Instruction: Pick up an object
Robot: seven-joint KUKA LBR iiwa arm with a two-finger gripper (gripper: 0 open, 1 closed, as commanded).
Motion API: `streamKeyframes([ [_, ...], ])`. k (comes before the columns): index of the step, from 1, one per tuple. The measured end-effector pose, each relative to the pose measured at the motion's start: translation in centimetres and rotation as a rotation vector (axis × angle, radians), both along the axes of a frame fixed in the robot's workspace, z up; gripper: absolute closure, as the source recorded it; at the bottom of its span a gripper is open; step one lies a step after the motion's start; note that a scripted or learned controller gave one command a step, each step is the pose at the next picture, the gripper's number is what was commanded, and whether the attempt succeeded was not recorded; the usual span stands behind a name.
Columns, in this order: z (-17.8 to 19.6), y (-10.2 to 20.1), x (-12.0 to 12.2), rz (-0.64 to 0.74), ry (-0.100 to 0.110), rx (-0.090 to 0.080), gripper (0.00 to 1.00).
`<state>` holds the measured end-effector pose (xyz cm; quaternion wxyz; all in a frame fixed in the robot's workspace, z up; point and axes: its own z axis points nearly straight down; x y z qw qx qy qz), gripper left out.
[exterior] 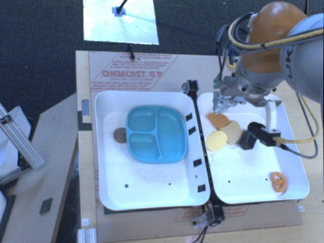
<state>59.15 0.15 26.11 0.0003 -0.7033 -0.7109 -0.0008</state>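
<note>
**End effector poised over orange cracker in the right bin**

The orange cracker lies flat in the right bin, near that bin's far left corner and directly under the end effector. The end effector points downward with its tip just above the cracker's far edge; whether they touch cannot be made out. Nothing is seen gripped, and it is unclear whether the end effector is spread or pressed together.

Just past the cracker, on the side nearer the camera, a tan piece rests against it. A yellow round item sits beside the tan piece, a little further from the end effector and close to the wall shared by the two bins. Well apart from the end effector, in the near right corner of the same bin, lies a small pretzel.

Across the dividing wall, the left bin holds a blue divided plate lying flat near its middle. A small brown disc sits just beside the plate's edge, on the side away from the end effector.

The arm rises behind the end effector, its orange band above the wrist. Both bins sit on a pale sheet with red lettering, which lies on the surface.
</note>
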Motion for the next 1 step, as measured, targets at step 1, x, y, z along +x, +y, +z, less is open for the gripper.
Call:
streamKeyframes([
  [1, -0.05, 5.09, -0.18, -0.001, -0.002, -0.001, 1.00],
])
